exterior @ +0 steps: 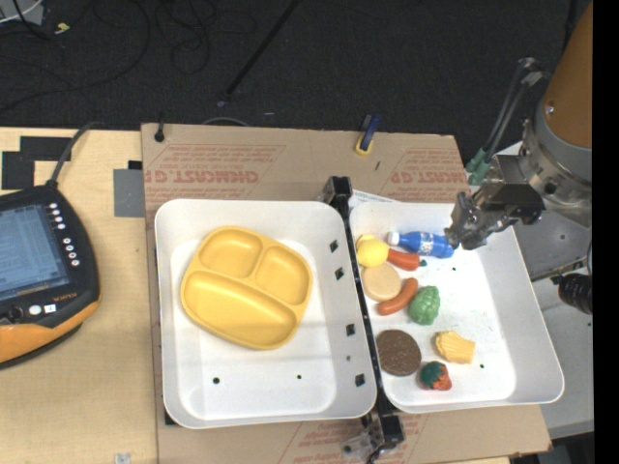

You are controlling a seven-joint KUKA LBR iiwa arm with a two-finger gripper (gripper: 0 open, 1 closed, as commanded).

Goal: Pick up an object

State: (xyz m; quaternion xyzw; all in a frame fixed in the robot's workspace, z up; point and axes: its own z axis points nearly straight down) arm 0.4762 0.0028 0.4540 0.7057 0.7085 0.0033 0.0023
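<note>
Camera view: blue bottle (pixel 425 244) lies crosswise, cap leftward.

Robotics lab, we judge: control tablet (pixel 34 264) on the bench, loose cables (pixel 145 27) on dark floor, cardboard (pixel 251 167) under the white bins (pixel 247 399).

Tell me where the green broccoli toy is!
The broccoli sits in the right bin, near its middle. A toy sausage lies just left of it, and a yellow corn piece is below it.
</note>
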